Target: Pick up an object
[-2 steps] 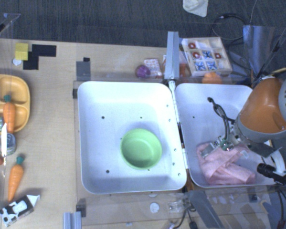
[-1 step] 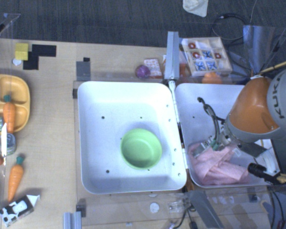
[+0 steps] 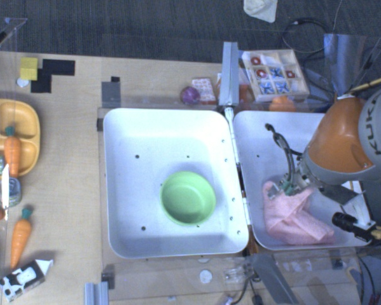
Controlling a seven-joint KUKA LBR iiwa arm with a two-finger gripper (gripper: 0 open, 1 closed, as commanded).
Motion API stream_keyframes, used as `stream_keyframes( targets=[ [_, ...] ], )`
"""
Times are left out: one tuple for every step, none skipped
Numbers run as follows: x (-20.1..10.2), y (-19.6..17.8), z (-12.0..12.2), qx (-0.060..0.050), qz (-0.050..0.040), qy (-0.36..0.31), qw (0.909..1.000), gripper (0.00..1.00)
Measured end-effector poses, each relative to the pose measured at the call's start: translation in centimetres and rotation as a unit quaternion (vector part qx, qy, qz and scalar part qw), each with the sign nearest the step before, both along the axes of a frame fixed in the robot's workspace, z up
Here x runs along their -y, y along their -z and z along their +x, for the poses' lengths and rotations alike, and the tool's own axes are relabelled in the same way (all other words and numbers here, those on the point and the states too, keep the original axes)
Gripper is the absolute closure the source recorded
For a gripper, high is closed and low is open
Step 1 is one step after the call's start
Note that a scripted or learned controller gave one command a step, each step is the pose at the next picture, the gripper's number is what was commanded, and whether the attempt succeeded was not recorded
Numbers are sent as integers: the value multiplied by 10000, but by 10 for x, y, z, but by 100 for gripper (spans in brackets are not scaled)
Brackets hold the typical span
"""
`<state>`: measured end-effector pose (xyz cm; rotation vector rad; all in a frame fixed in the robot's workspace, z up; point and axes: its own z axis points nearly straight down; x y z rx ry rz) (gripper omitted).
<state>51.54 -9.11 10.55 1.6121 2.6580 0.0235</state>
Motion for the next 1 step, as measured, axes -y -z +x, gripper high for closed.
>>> stream_keyframes(
  targets=[
    [-82, -81, 58, -130, 51, 1272, 9918, 100]
  ],
)
